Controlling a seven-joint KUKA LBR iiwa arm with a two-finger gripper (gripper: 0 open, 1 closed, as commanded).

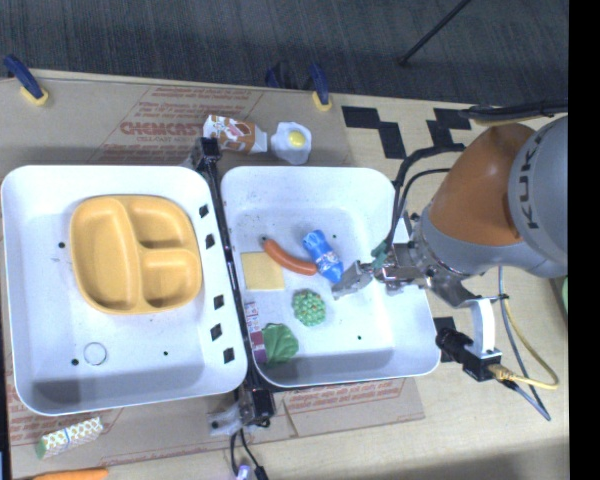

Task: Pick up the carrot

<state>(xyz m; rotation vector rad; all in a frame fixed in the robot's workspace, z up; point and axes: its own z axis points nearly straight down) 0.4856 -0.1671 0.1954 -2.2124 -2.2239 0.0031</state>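
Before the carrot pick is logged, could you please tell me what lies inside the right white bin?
Inside the right white bin lie an orange carrot, a blue wrapper, a yellow square slice, a green bumpy ball and a leafy green item. The gripper covers some floor.

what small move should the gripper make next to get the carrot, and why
Probably a short shift left and slightly up, over the carrot. The gripper sits to its right, beside the blue packet, which touches the carrot's right end, so aiming nearer the carrot's free left half seems safer.
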